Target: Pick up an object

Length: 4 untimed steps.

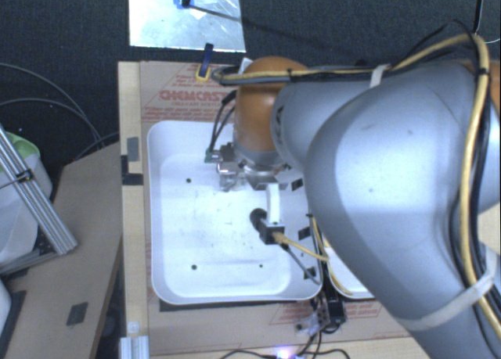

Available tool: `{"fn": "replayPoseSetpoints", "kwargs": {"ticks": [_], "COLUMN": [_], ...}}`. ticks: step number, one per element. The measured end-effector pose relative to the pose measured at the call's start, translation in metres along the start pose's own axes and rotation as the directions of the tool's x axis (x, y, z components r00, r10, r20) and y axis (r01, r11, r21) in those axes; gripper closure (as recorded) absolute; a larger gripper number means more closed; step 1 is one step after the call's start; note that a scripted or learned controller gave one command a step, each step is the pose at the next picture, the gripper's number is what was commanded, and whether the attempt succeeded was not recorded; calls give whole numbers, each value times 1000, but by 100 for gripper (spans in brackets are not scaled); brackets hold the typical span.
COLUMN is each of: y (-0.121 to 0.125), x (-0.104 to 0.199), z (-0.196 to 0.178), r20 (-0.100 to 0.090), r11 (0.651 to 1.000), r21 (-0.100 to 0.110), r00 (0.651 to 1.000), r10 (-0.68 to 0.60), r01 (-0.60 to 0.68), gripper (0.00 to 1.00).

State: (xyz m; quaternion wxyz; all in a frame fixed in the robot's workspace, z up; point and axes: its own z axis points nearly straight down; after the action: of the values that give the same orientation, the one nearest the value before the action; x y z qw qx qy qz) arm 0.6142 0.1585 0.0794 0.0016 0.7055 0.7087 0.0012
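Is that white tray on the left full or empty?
Empty as far as shows: the left bin has a bare white floor with a few tiny dark specks. The arm covers its right side; cannot tell there.

Pincer (233, 176) over left bin (167, 275)

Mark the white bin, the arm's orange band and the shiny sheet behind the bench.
white bin (203, 232), camera view, its bare floor
orange band (254, 111), camera view, middle of its curved side
shiny sheet (184, 5), camera view, middle of its surface
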Motion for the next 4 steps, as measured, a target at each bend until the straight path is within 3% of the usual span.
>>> {"fn": "replayPoseSetpoints", "kwargs": {"ticks": [1, 2, 3, 4], "y": [-87, -129, -50, -101], "x": [-51, 15, -9, 33], "z": [-9, -5, -11, -5], "r20": [1, -2, 0, -2], "r11": [1000, 1000, 1000, 1000], "r21": [12, 4, -4, 6], "r00": [1000, 1000, 1000, 1000], "r10": [9, -3, 5, -2], "r01": [-9, 3, -5, 2], "gripper": [100, 100, 100, 100]}}
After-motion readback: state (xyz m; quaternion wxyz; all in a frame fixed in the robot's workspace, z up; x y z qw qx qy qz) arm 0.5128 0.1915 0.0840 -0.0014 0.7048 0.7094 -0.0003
